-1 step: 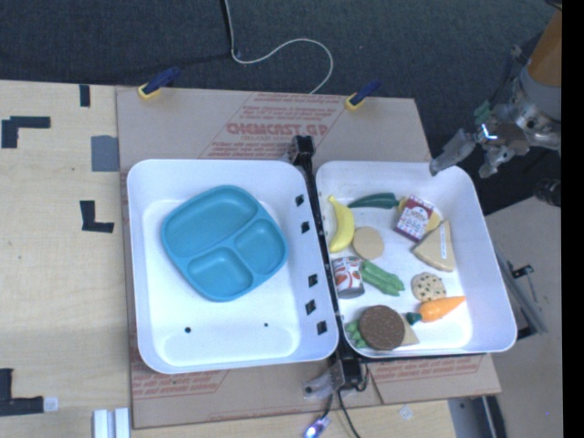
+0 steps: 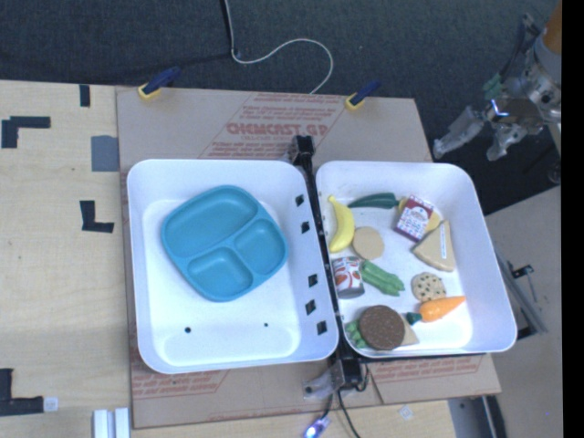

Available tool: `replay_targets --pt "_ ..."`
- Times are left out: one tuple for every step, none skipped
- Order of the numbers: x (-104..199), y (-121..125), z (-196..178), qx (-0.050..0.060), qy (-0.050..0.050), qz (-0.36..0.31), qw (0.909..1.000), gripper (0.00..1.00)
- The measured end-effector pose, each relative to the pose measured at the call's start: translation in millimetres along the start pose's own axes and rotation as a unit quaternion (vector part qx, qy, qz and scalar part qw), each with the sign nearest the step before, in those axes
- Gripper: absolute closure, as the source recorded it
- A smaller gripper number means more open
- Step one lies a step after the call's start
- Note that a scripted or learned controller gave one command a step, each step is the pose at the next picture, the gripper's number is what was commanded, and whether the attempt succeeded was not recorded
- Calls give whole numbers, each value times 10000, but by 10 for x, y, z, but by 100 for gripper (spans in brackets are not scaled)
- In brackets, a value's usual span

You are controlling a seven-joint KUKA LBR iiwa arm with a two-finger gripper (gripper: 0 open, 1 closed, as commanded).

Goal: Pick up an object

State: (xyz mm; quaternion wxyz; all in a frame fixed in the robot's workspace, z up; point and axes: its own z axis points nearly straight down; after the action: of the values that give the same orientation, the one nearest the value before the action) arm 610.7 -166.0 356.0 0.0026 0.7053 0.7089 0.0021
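The right bin (image 2: 474, 199) holds several toy foods: a yellow banana (image 2: 341, 224), a green pepper (image 2: 372, 201), a red carton (image 2: 413, 218), a cheese wedge (image 2: 437, 246), a round cracker (image 2: 369, 243), a small can (image 2: 348, 276), a green pea pod (image 2: 382, 278), a cookie (image 2: 427, 286), an orange carrot (image 2: 442, 307) and a brown burger patty (image 2: 380, 327). My gripper (image 2: 477, 135) hangs at the upper right, above and outside the bin's far right corner. Its fingers are spread open with nothing between them.
The left bin (image 2: 146, 245) bears a blue divided plate (image 2: 224, 242). Both bins rest on cardboard clipped to a wooden bench. A white cable (image 2: 274, 53) loops across the dark floor behind.
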Motion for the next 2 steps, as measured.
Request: replay_targets --pt "512 -438 -1368 -31 0 -11 10000 0" --pt "481 -420 -1383 29 -10 14 10000 100"
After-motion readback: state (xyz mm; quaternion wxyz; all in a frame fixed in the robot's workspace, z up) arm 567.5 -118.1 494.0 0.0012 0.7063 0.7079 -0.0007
